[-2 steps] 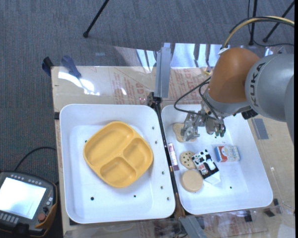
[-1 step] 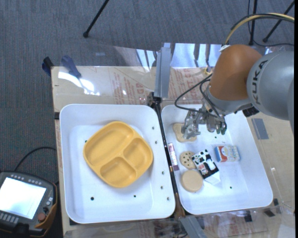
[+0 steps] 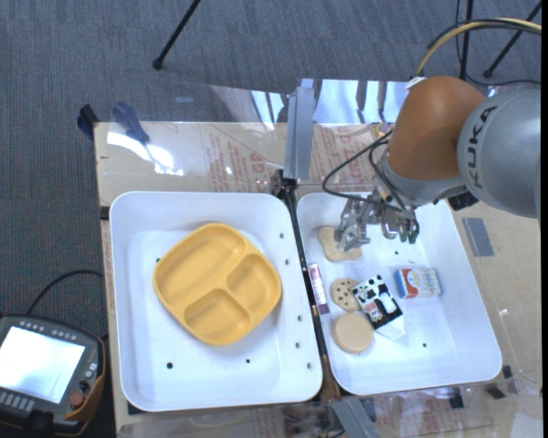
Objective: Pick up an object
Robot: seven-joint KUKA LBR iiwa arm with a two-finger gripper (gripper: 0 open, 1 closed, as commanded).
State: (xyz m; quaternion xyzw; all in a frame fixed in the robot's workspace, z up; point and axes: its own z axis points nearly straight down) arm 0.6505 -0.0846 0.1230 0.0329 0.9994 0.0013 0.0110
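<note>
My gripper (image 3: 352, 231) hangs low over the upper left part of the right bin (image 3: 466, 336). It is directly above a flat tan piece (image 3: 331, 245), partly covering it. Further down the same bin lie a chocolate-chip cookie (image 3: 344, 293), a round tan disc (image 3: 353, 333), a black-and-white patterned carton (image 3: 378, 301) and a small white box with blue and orange print (image 3: 417, 283). A thin dark stick (image 3: 313, 277) lies along the bin's left wall. No object shows lifted off the bin floor.
The left bin (image 3: 132, 354) holds a yellow divided plate (image 3: 217, 284). The arm's orange band (image 3: 436, 126) and grey body fill the upper right. A teach pendant (image 3: 38, 368) sits on the floor at lower left.
</note>
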